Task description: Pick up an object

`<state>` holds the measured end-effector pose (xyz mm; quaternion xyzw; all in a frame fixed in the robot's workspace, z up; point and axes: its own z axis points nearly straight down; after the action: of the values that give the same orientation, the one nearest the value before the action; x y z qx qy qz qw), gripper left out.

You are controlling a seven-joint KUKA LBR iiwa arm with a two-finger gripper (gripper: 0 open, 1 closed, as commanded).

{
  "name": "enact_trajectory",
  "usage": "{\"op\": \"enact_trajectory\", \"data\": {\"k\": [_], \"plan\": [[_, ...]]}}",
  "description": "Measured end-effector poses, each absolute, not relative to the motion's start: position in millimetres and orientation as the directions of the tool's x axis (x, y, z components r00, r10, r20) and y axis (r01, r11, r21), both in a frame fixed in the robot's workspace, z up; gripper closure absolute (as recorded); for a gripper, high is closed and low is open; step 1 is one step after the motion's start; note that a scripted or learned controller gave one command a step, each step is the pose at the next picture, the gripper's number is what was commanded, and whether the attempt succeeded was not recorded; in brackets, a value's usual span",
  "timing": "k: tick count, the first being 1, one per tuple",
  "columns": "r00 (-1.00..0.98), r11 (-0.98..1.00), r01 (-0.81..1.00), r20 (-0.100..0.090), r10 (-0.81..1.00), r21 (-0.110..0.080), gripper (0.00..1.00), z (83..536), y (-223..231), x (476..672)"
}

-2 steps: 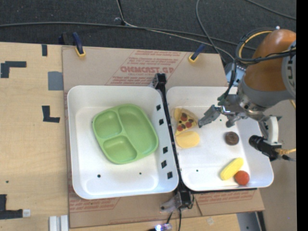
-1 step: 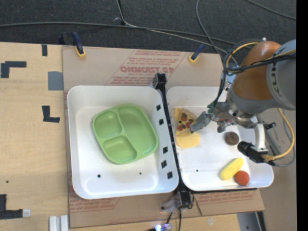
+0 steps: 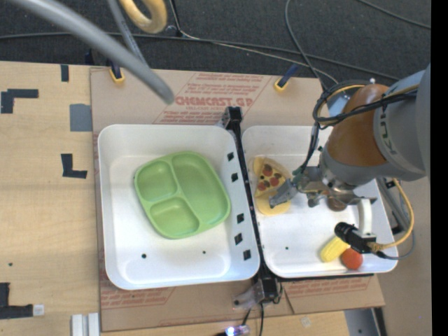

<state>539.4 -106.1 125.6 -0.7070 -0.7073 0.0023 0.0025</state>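
Note:
A toy pizza slice [image 3: 265, 179], yellow with red dots, lies at the left side of the right bin [image 3: 294, 257]. My gripper [image 3: 284, 195] reaches in from the right and is down over the slice's lower right edge, touching or just above it. A small yellow object [image 3: 332, 249] and an orange-red one [image 3: 352, 259] lie together at the bin's front right corner, close below the arm's wrist [image 3: 350, 152]. Nothing is visibly lifted off the bin floor.
A light green divided plate [image 3: 180, 194] lies in the left bin [image 3: 119, 257]. A black divider with clips [image 3: 241, 194] runs between the bins. Cables [image 3: 392, 240] hang off the wrist over the right bin's right side. A grey pole [image 3: 84, 26] crosses the top left.

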Motion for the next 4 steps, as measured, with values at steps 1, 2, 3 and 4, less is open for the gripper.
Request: {"op": "enact_trajectory", "data": {"k": [1,2,3,4], "plan": [[-0.003,0.003,1.0,0.001,1.0,-0.003,1.0,138.3,-105.0,540.8],[-0.002,0.002,1.0,0.0,1.0,0.003,1.0,183.7,-96.6,541.1],[-0.001,0.001,1.0,-0.001,1.0,0.005,1.0,239.2,-100.7,551.3],[-0.001,0.001,1.0,0.0,1.0,0.0,1.0,250.5,-100.7,551.5]]}}
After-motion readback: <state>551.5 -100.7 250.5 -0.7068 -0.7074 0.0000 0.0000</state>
